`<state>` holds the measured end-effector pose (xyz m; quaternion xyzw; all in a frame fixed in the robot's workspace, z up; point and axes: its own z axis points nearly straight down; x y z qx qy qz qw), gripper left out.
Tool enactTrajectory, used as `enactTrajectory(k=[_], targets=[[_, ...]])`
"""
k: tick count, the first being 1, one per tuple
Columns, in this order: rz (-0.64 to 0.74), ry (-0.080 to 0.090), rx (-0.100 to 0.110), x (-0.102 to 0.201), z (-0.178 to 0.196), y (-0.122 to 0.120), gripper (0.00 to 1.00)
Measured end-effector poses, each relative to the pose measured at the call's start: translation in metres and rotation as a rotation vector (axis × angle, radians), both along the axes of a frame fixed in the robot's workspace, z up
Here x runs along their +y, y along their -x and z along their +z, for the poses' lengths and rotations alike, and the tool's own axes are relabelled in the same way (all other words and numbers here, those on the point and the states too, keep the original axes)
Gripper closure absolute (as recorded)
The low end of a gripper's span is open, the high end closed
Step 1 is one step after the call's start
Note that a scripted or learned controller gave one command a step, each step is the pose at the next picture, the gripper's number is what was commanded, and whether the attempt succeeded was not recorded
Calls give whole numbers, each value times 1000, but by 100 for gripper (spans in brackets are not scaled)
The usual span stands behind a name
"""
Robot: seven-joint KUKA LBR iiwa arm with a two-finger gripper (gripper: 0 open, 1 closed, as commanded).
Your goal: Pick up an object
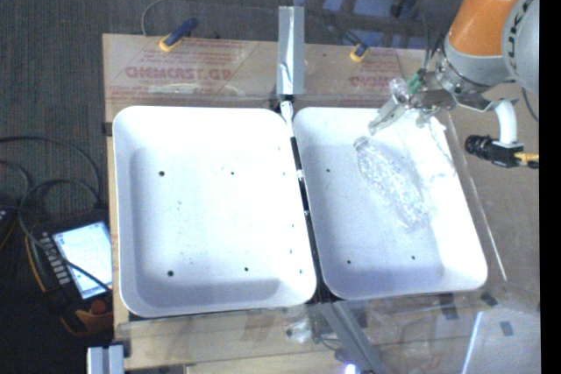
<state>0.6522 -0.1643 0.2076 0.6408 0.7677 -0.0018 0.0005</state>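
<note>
Item: clear plastic bottle [394,179], transparent and hard to make out, lying on its side in the right bin [456,271], slanting from upper left to lower right across that bin's middle and far half. It rests on the bin floor, apart from the walls.

Item: gripper [396,105], at the end of the grey arm [491,26] with its orange band, hanging over the right bin's far right corner. The fingers [386,116] point down and left toward the bottle's upper end; nothing is seen between them, and how far apart they stand cannot be told from here.

Item: left bin [131,215], white, shallow, touching the right bin along the centre seam.

Item: table [202,70], brown board with two clamps [177,34] at the far edge.
</note>
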Motion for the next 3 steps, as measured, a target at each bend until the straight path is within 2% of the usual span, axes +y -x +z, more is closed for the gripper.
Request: enactTrajectory(k=[1,2,3], targets=[[25,-1,1,-9,-67,4,0],[42,3,-8,16,-105,10,0],[172,8,-37,12,-106,28,0]])
